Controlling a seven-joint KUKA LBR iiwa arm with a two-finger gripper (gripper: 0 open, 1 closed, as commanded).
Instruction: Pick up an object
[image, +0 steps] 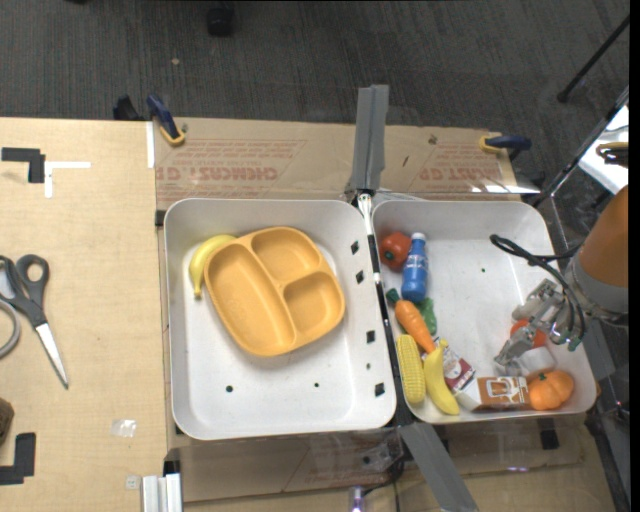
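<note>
My gripper (527, 338) is low in the right bin (480, 225), near its right wall, with the arm coming in from the right. A small red-orange piece (524, 332) shows right at the gripper, and I cannot tell if it is held. Just below lie an orange (551, 390) and a brown box (501, 392). Along the bin's left side are a tomato (394, 248), a blue bottle (415, 267), a carrot (411, 322), a corn cob (409, 368), a yellow banana (438, 382) and a small red-and-white packet (459, 371).
The left bin (270, 410) holds an orange divided plate (272, 290) with a yellow banana (203, 260) against its left edge. Scissors (38, 310) lie on the wooden bench at the far left. Cardboard (250, 160) with clamps sits behind the bins.
</note>
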